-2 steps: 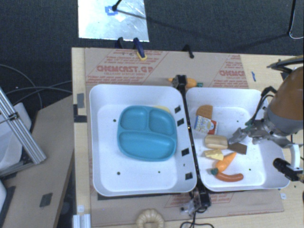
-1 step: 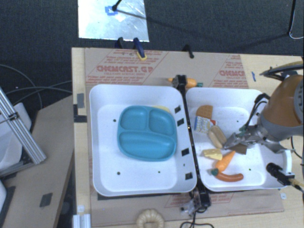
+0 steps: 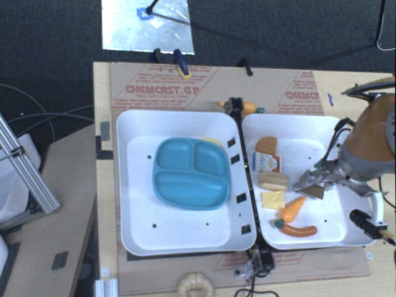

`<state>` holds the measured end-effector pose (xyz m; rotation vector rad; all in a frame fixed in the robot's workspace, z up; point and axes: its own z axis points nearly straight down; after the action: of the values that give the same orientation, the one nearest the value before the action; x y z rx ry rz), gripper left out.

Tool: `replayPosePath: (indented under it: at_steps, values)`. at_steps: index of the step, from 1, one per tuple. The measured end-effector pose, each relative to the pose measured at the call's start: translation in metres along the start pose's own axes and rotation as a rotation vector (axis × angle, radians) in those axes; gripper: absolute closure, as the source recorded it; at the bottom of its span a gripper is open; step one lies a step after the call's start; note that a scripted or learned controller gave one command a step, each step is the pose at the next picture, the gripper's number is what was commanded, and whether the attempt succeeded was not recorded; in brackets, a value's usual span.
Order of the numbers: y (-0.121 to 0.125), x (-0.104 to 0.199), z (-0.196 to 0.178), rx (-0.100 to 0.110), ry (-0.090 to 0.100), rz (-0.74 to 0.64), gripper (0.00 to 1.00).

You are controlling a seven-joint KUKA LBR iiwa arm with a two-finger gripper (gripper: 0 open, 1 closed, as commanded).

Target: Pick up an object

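We record a surface carrying two shallow white bins side by side. The left bin holds a blue divided plate at its middle, with a pale yellow item half hidden behind the plate's far edge; we cannot identify it. The right bin holds the loose stock: a brown bread-like piece nearest the far edge, a small carton with a printed label just beside it, a tan roll-shaped piece next toward the near edge, a yellow cheese-like square below that, a toy carrot lying at a slant, and a reddish sausage close to the near edge. All six lie along the bin's left half, next to the wall it shares with the other bin. The arm reaches in over the right bin's right edge. The pincer is low over the bin floor, its tip near the tan piece and just above the carrot's upper end. We cannot tell whether it is spread or pressed together, and we see nothing between its tips. In our judgement the approach is made and the choice of object looks narrowed to the carrot or the tan piece, but no object is lifted: every item appears to rest on the bin floor. Gripping and raising remain.
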<state>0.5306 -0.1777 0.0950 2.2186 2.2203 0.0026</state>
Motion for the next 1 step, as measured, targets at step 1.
replayPosePath:
  at_steps: [1]
  values:
    - [0.0007, 0.0019, -0.0435, -0.002, -0.001, -0.003, 1.0]
